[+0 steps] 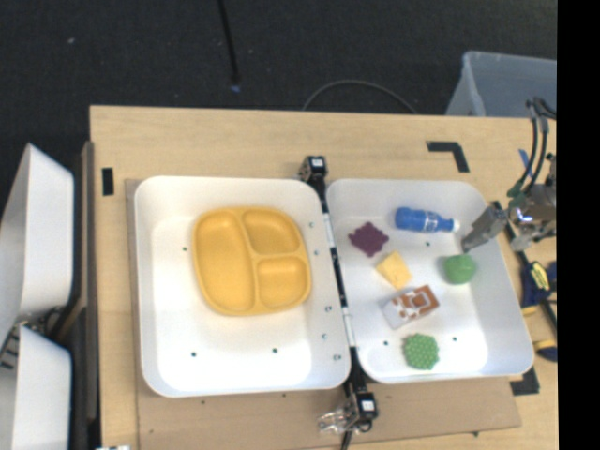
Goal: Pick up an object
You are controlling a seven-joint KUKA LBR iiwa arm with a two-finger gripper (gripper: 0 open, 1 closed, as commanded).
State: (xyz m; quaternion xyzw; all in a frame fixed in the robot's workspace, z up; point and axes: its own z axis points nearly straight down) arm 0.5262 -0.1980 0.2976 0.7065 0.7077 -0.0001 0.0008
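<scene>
Tool (474,236) at right edge of right bin (370,368), low over the bin's far-right part, just far-left of green ball (459,268) and right of blue bottle (423,219). Can't tell whether released or clenched; nothing seen between the tips. Right bin contents: blue bottle lying on its side near far wall; purple block (368,239) left of centre; yellow wedge (395,270) just near-right of purple block; brown-and-white toy (412,305) near of the wedge, close but whether touching unclear; green ball right side, just beside the tool; bumpy green ball (421,351) near wall, well apart from the smooth one. Left bin (159,364) carries yellow tray (251,259), three compartments, sitting roughly centre, slightly toward far-right. Bins side by side, touching along the middle seam, on wooden tabletop (206,139). Black clips at far (313,168) and near (361,404) ends of the seam. Pale blue tub (502,82) off the tabletop, far right. White boxes (42,242) off the left edge. Cable (225,26) on dark floor beyond far edge.
</scene>
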